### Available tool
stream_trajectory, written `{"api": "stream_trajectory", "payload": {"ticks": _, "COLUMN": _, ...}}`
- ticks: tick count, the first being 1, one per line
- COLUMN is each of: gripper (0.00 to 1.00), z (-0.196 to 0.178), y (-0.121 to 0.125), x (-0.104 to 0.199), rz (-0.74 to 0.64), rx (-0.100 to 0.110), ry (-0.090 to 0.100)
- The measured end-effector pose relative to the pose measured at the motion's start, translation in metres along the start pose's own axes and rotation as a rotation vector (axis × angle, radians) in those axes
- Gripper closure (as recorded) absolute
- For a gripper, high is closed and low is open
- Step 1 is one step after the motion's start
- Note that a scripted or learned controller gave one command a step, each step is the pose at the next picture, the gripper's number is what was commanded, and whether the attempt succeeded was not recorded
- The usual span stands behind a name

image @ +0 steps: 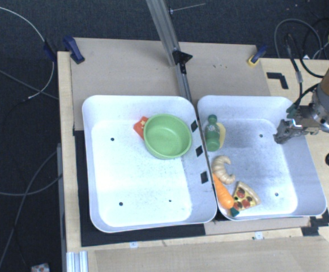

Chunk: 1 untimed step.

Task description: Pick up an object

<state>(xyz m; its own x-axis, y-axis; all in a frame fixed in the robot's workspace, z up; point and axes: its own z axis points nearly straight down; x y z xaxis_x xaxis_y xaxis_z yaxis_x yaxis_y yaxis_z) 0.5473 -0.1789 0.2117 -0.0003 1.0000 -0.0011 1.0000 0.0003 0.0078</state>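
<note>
Four candidates sit in the right bin (300,208) — green bottle (212,134), croissant (223,169), carrot (225,194), pizza slice (245,196). One green bowl (167,136) and one red piece (140,127) are in the left bin (130,208). The claw (282,135) hangs over the right bin's far-right side, holding nothing (opening: can't tell). I'd go for the croissant — descend centred.
</note>
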Motion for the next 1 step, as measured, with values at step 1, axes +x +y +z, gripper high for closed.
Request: {"api": "stream_trajectory", "payload": {"ticks": 1, "gripper": 1.0, "z": -0.024, "y": 0.0015, "x": 0.0001, "rz": -0.001, "rx": 0.002, "ry": 0.0}}
